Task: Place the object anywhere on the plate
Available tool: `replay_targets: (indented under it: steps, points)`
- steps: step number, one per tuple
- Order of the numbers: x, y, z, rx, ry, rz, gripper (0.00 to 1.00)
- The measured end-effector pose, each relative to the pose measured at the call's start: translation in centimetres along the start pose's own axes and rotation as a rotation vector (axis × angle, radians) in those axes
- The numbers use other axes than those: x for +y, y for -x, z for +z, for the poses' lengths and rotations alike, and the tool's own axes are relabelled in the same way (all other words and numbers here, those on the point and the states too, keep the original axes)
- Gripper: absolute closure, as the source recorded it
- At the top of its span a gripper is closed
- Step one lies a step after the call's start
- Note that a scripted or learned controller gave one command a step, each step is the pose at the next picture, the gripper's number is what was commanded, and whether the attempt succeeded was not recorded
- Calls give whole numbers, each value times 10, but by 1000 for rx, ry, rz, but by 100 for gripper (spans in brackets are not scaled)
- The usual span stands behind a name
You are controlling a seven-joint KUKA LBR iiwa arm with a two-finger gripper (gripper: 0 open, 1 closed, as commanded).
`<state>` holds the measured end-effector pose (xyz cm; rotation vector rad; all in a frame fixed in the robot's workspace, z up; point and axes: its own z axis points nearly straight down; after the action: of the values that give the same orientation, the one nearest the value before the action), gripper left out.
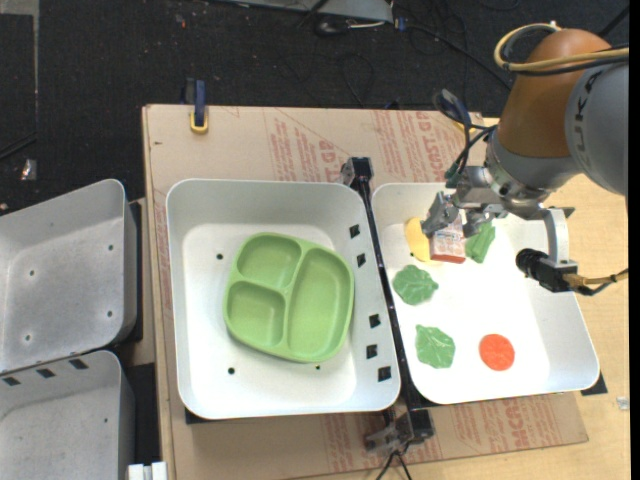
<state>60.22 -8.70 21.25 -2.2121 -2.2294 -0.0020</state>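
Camera view: tool [452, 230] low in right bin [560, 368], upper centre-right, over small red-white carton [448, 245]; grip state cannot tell. Green plate [290, 296] centre-left.

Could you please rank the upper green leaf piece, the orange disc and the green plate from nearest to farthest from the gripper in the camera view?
Measured from the gripper:
1. Upper green leaf piece, right bin, just below the gripper.
2. Orange disc, right bin, toward the front.
3. Green plate, in the left bin.
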Motion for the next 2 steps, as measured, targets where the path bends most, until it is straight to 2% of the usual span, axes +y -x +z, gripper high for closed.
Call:
replay_targets:
  steps: [2]
  points:
    - [21, -96, -22, 0, 2, 0, 100]
